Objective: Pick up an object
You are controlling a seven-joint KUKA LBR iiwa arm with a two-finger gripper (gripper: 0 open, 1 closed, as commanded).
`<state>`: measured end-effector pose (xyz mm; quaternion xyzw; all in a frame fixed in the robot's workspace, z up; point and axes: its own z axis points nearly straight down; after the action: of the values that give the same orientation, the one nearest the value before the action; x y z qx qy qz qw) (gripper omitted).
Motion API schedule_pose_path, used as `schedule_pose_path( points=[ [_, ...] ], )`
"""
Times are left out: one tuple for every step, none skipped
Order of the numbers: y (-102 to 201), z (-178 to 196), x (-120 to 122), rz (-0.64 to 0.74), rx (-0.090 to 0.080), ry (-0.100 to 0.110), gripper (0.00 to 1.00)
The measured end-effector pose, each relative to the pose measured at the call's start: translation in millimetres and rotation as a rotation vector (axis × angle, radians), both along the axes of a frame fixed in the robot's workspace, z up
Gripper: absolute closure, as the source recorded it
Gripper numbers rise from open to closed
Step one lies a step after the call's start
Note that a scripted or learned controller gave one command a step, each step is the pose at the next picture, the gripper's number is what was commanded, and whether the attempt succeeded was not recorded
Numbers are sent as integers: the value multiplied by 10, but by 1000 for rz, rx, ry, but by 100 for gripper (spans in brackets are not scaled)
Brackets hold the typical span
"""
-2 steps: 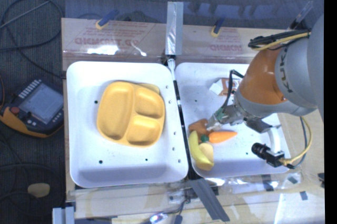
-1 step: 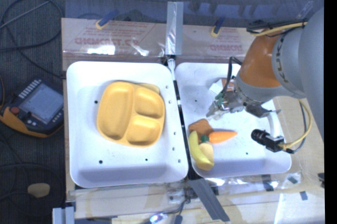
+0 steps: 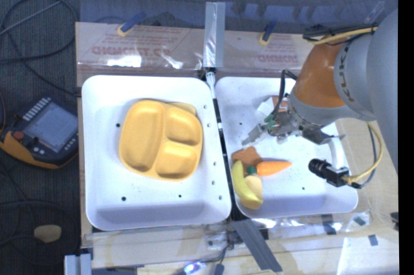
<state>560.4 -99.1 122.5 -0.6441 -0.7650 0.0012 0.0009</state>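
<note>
Orange carrot (image 3: 273, 167) below gripper (image 3: 270, 125), apart.

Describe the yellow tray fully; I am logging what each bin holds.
The yellow tray looks like moulded plastic, with rounded corners and three compartments: one long one on its left and two smaller ones on its right. It lies flat and face up, slightly turned, near the middle of the left bin. Nothing rests in it.
</note>
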Motion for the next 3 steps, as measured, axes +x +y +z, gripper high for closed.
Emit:
schedule_pose_path(
  points=[
    [-176, -304, -222, 55, 2, -18, 0],
    [-51, -301, -324, 18, -4, -24, 0],
    [-35, -210, -319, 20, 1, -21, 100]
  ],
)
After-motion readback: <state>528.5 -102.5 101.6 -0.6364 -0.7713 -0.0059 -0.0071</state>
